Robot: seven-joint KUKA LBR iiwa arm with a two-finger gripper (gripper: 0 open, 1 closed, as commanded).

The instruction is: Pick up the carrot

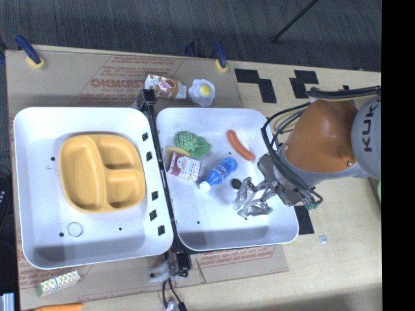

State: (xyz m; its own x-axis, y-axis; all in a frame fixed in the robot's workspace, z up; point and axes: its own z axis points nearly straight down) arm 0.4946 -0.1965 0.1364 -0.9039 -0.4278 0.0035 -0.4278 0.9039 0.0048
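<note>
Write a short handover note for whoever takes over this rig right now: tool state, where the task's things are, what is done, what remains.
Tool: low over the right bin, near its right side, with nothing seen between its fingers.
Carrot: lies in the right bin's upper part, up and slightly left of the tool, apart from it.
Nearby: blue bottle, green leafy toy, small packet. Yellow divided tray sits in the left bin.
Done: no pickup yet.
Left: move to the carrot, grasp, lift.
</note>
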